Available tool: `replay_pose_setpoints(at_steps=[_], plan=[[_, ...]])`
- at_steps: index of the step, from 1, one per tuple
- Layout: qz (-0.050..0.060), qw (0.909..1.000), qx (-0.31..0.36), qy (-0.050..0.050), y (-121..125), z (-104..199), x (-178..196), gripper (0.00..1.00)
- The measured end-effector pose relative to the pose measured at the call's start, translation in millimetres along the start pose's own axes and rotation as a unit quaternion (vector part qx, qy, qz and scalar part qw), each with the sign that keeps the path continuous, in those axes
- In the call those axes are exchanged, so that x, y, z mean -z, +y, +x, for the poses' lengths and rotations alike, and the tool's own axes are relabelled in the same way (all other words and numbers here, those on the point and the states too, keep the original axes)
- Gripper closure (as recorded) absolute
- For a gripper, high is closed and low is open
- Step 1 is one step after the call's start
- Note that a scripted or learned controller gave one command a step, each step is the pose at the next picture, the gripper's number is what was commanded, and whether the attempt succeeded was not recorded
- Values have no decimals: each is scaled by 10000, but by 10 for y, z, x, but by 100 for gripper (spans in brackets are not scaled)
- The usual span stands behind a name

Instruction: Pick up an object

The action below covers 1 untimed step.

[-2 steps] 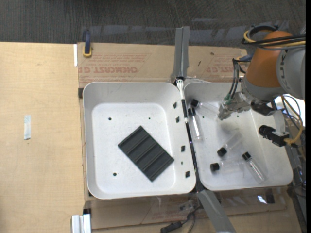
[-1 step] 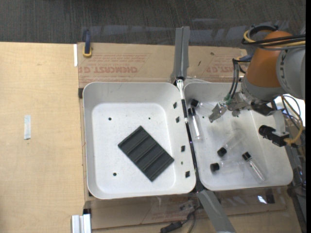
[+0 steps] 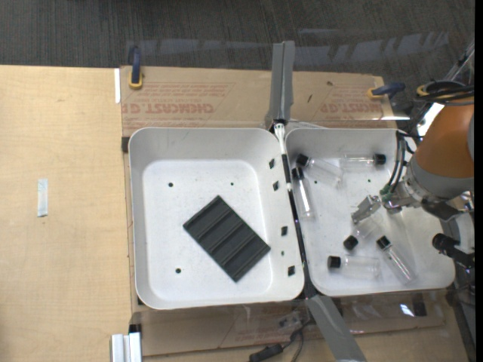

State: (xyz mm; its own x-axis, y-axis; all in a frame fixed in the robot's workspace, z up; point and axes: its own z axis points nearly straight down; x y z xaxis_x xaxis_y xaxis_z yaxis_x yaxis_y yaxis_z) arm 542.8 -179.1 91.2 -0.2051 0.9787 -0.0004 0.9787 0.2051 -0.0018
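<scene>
In the camera view, we saw the gripper [image 3: 367,208] low over the right bin [image 3: 423,281], reaching in from the right beneath the arm's orange band [image 3: 447,138]. Its fingers pointed down and to the left, and we could not tell whether they were released or clenched, nor whether anything sat between them.

Several clear vials with black caps lay scattered on the right bin's floor. The nearest capped vial [image 3: 359,236] lay just below and slightly left of the fingers, close to them, though we could not tell if it touched. Its long axis seemed to run on a slant, black cap at the lower left. Another vial [image 3: 394,256] lay below and to the right, slanting down toward the bin's near wall. A third vial [image 3: 353,264] rested near the bin's lower edge, roughly level.

A dark ribbed panel [image 3: 226,237] lay diagonally in the left bin [image 3: 151,292], well apart from the gripper.

We judged the nearest vial the likeliest target, calling for a short drop down-left.
</scene>
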Motion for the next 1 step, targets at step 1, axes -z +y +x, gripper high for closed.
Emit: replay_pose_setpoints(at_steps=[1], plan=[[0,10000,17,6,-245,552,-2,0]])
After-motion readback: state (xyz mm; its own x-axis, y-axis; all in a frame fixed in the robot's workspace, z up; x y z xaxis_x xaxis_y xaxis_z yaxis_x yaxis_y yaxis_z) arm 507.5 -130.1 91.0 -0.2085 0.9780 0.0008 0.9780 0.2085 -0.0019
